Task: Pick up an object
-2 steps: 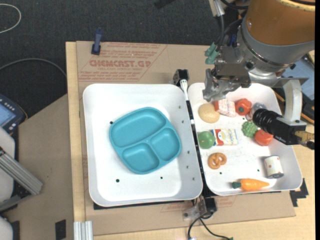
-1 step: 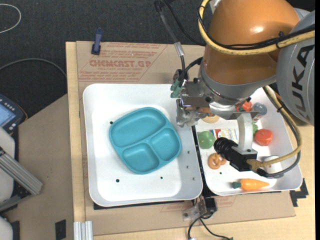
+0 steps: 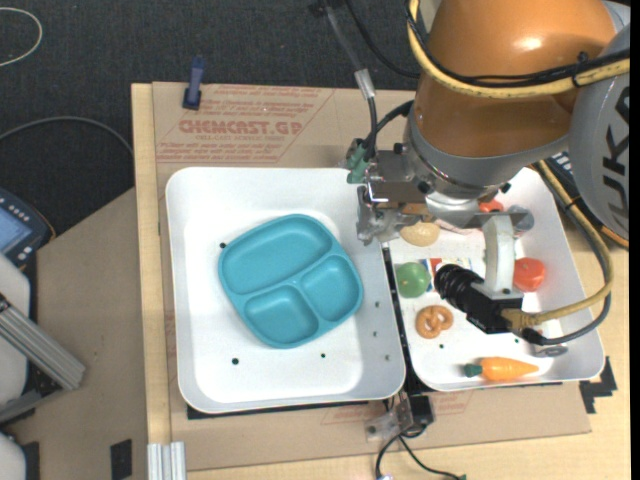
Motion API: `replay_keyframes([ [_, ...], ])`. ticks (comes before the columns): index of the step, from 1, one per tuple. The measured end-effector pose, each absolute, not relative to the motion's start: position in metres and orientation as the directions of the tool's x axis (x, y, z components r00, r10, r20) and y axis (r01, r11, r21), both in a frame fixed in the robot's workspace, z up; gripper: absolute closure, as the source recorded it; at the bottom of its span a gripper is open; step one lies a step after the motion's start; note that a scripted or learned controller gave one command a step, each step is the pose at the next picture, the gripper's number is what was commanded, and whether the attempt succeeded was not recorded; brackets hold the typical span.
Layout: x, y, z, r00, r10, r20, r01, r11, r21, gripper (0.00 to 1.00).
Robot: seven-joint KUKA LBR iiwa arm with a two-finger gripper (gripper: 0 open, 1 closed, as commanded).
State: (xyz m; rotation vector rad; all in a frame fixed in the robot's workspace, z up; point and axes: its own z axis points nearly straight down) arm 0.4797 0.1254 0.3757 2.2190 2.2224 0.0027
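At the lower right of the frame, a toy carrot (image 3: 500,369) lies near the front rim of the right bin (image 3: 570,353). Just above it sit a pretzel (image 3: 434,321), a green piece (image 3: 411,277) and a red piece (image 3: 528,273). A pale beige piece (image 3: 420,234) lies directly under the gripper (image 3: 400,208). The left bin (image 3: 190,298) holds a blue divided plate (image 3: 288,279).

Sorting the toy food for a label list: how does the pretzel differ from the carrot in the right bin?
The pretzel is brown, round and looped with holes; the carrot is orange, long and tapered with a green end. The pretzel sits nearer the bin's middle; the carrot lies along its near edge. Both are small and lie flat in the right bin.
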Motion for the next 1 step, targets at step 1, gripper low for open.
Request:
replay_keyframes([
  [1,0.4802,0.1258,0.3859,-0.002,1.0,0.0,1.0,0.002,0.004,1.0],
])
